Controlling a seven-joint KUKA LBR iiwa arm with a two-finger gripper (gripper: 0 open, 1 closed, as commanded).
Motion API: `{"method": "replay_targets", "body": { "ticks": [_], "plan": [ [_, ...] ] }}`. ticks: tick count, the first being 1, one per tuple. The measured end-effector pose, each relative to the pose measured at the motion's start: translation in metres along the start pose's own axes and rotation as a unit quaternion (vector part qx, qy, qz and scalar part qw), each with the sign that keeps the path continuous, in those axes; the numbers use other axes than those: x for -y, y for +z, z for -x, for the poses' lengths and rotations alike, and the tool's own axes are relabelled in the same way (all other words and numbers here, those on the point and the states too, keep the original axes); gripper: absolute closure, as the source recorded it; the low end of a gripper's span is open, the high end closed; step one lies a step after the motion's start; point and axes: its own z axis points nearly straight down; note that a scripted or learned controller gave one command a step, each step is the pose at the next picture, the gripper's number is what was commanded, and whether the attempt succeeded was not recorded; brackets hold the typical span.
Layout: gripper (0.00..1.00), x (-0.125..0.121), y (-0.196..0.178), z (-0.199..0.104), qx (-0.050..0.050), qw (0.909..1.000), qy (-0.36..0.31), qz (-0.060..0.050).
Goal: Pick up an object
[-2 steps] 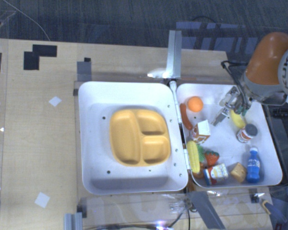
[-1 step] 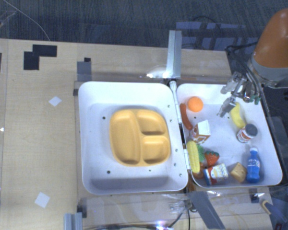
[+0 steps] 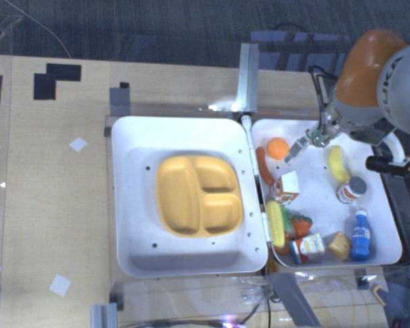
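Scene: A grey arm with an orange band (image 3: 365, 67) reaches in from the right over two white bins on a wooden table (image 3: 48, 203).
Claw: The claw (image 3: 313, 141) hangs low over the upper part of the right bin (image 3: 389, 251), near its back wall; whether it is open or closed cannot be told at this size, and nothing is seen in its hold.
Task's things: Every candidate lies in the right bin. Nearest the claw are an orange ball (image 3: 278, 148) just to its left and a banana (image 3: 337, 164) just to its right.
Left bin: The left bin (image 3: 133, 251) carries one yellow divided tray (image 3: 198, 195).
Risk: The claw sits between ball and banana, so a descent here may well close on bare floor; the ball could roll off at a nudge.
Risk, crowding: Along the divider the goods lie touching, so a reach there may catch two or push one against the wall.
Count: one orange ball, one banana, one red sausage (image 3: 264, 166), one small carton (image 3: 285, 186), one corn cob (image 3: 275, 224), one tin can (image 3: 350, 190), one blue bottle (image 3: 360, 234), one lying bottle (image 3: 307, 247), one brown lump (image 3: 339, 245), one red-and-green item (image 3: 299, 224) too small to name.
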Motion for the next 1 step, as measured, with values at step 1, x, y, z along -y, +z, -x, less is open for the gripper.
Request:
{"method": "replay_targets", "body": {
  "ticks": [1],
  "plan": [
    [0.00,-0.0085,0.0457,0.0176,-0.003,0.9952,0.097,-0.005]
  ]
}}
